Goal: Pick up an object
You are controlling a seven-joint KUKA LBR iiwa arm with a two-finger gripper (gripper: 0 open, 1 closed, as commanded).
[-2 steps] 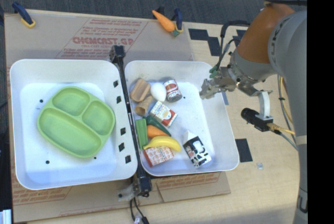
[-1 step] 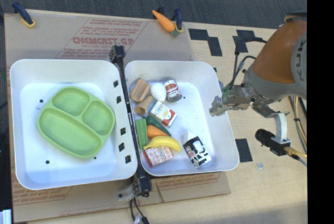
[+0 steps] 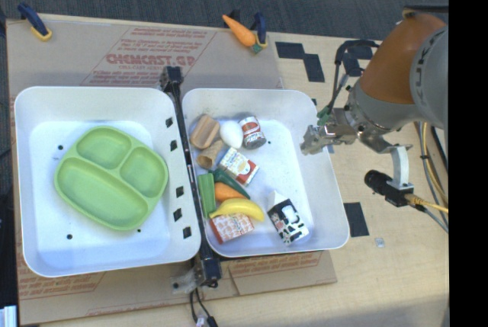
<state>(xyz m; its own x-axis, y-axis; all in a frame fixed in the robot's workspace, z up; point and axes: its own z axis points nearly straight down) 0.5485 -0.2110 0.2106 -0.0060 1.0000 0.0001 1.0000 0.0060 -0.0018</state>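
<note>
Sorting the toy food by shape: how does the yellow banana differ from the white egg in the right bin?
The yellow plastic banana is long and curved; the white plastic egg is short and rounded. The banana lies near the bin's front, against an orange carrot; the egg lies farther back beside a small can. Both rest in the right white bin.

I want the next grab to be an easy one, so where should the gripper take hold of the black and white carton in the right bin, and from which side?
Probably across the narrow sides of the black and white carton, coming straight down. It lies flat near the right bin's lower corner, apart from the banana, so both flanks look free. The gripper sits over the bin's right rim.
</note>
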